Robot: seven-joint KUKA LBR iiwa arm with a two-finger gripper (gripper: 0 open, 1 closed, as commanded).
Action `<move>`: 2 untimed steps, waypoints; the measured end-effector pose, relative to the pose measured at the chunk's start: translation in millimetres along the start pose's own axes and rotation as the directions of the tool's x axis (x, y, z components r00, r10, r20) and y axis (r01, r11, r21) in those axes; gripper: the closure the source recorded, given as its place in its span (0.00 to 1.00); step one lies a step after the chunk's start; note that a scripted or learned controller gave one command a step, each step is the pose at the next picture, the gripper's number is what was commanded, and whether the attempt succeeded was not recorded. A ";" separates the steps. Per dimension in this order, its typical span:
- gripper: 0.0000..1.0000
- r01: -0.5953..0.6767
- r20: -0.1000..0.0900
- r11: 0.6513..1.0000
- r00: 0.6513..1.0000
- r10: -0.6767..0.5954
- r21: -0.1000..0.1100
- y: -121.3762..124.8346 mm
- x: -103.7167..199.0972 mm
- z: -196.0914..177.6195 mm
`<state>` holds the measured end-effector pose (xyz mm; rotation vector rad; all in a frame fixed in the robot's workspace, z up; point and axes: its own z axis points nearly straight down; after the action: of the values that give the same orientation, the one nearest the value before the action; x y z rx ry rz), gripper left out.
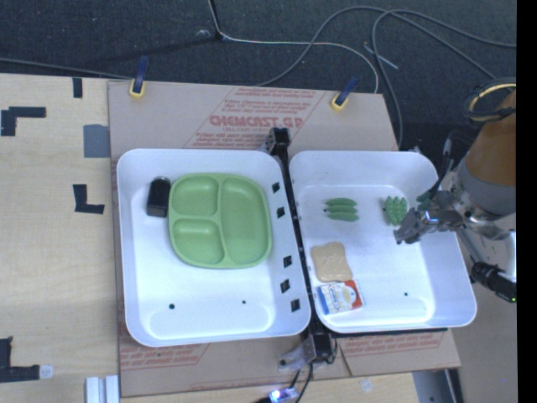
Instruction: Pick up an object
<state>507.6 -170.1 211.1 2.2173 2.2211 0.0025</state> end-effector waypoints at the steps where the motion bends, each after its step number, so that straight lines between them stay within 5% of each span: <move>1: 1.00 0.000 0.000 1.000 1.000 0.000 0.000 1.2 0.0 -39.9; 2: 1.00 0.002 -0.001 1.000 1.000 -0.002 0.005 -0.1 49.2 -25.9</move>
<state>507.4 -120.8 237.0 2.2183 2.2264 -0.0017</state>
